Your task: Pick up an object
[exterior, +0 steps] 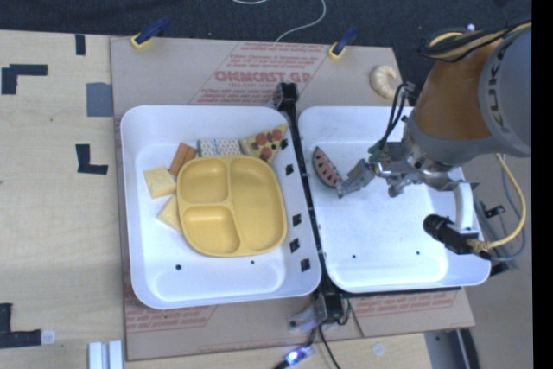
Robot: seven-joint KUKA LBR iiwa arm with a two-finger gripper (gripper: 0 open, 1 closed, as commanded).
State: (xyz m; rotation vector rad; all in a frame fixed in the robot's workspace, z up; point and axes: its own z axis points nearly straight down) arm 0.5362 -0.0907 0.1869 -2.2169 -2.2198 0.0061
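A toy watermelon slice (pixel 326 166), red with a green rind, lies at the left end of the right bin (pixel 389 268), close to the divider. My gripper (pixel 373 183) hangs over the middle of that bin, just right of the slice. It is open, with bare bin floor between its fingers. The left fingertip (pixel 348 184) sits right beside the slice's right edge; whether it touches is unclear. The grey arm with its orange band (pixel 458 99) comes in from the right.
The left bin (pixel 143 255) holds a yellow divided plate (pixel 232 205), with crackers (pixel 161 182), a pizza slice (pixel 266 143) and other toy food along its upper and left sides. A beige object (pixel 384 80) lies on the cardboard behind the right bin. A black part (pixel 445 231) juts over the right bin's right side.
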